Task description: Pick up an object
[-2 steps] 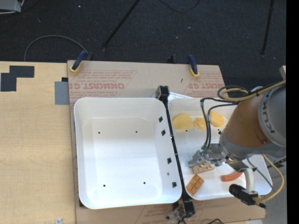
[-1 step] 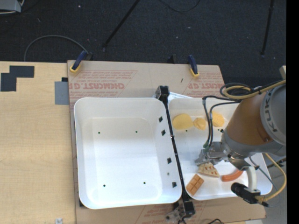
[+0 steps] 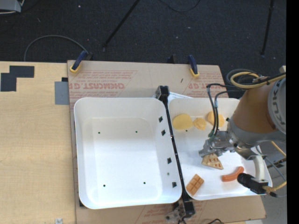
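A pale wooden tabletop (image 3: pixel 32 143) carries a sheet of brown cardboard (image 3: pixel 140 78) printed with red lettering and held at its far edge by two yellow-and-blue clamps (image 3: pixel 78 62). Beyond the tabletop lies dark carpet crossed by cables and stand legs. Two shallow white bins sit side by side on the cardboard: the left bin (image 3: pixel 86 125) and the right bin (image 3: pixel 187 190), their inner walls touching along a black strip.

The grey arm with its orange band (image 3: pixel 254 111) reaches into the right bin, and the gripper (image 3: pixel 212 149) sits just above a tan waffle wedge (image 3: pixel 212 162) near the bin's middle; whether the jaws are open or closed on anything cannot be told.

The right bin holds three yellow rounded pieces (image 3: pixel 182 122) along its far edge, one square waffle piece (image 3: pixel 195 184) by its near-left corner, and one orange sausage-shaped piece (image 3: pixel 231 174) toward its near-right corner.
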`<state>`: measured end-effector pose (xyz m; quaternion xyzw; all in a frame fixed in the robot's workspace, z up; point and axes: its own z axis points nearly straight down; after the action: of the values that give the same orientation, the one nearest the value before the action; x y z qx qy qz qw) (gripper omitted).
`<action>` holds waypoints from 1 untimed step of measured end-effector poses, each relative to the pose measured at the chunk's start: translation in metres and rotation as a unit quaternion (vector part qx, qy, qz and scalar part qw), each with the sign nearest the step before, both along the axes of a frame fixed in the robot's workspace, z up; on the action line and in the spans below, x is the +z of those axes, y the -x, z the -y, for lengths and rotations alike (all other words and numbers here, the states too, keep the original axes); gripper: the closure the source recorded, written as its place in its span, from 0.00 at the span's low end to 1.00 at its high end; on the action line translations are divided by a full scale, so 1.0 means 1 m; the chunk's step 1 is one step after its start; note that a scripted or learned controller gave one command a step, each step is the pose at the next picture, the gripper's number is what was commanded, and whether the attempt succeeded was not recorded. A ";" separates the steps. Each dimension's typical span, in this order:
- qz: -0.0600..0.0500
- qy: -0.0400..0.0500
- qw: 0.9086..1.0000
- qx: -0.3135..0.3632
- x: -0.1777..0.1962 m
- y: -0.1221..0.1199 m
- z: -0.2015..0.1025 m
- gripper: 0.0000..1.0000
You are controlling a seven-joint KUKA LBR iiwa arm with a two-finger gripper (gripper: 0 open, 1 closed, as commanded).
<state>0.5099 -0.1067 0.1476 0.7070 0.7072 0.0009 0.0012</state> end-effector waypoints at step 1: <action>0.001 0.000 1.000 0.000 0.061 0.004 -0.003 1.00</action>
<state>0.5064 -0.1033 0.2082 0.7071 0.7071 0.0016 0.0019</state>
